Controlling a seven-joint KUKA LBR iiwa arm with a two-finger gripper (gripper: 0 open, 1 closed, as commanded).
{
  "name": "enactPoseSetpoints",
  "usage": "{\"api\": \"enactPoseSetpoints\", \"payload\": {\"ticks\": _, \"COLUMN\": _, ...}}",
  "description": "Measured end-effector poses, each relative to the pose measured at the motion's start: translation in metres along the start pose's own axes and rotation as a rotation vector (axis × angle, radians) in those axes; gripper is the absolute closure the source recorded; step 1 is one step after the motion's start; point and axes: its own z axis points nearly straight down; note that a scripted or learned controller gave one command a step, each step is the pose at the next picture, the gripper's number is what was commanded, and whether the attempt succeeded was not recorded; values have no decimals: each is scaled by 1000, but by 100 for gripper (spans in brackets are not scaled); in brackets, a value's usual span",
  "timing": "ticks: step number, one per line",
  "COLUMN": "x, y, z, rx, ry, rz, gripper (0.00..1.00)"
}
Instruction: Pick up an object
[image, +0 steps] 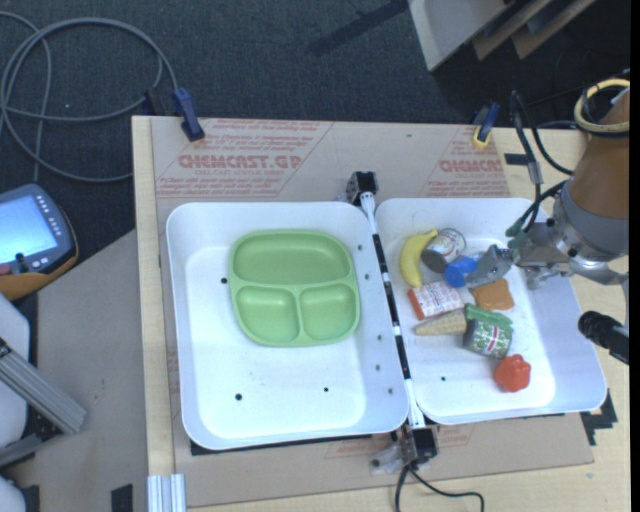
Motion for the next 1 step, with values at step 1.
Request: {"api": "enactPoseSetpoints", "payload": {"ticks": 1, "x": -39, "y": 23, "z": 122, "rx": 2, "ry": 0, "rz": 1, "gripper": 0}}
